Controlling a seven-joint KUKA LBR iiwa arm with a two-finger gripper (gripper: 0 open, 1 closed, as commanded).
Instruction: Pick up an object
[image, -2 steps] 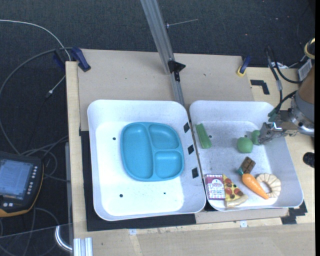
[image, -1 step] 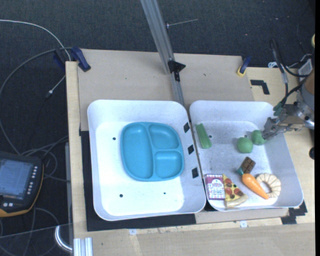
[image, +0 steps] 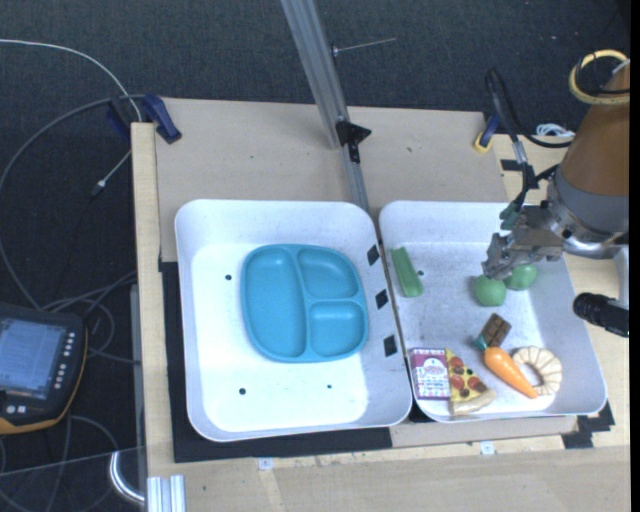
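Pincer (image: 510, 262) hangs right over the green ball (image: 489, 291) in the right bin (image: 440, 220), grip unreadable from here, so a straight, centred drop looks best.

one fixed overhead camera, slanted down, bench (image: 300, 150) and both bins (image: 200, 300) framed

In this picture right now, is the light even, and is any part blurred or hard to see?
Camera view: light is even and soft, with faint shadows; the blue plate and carrot are sharp; the gripper over the green fruit looks slightly blurred, its fingers hard to read.
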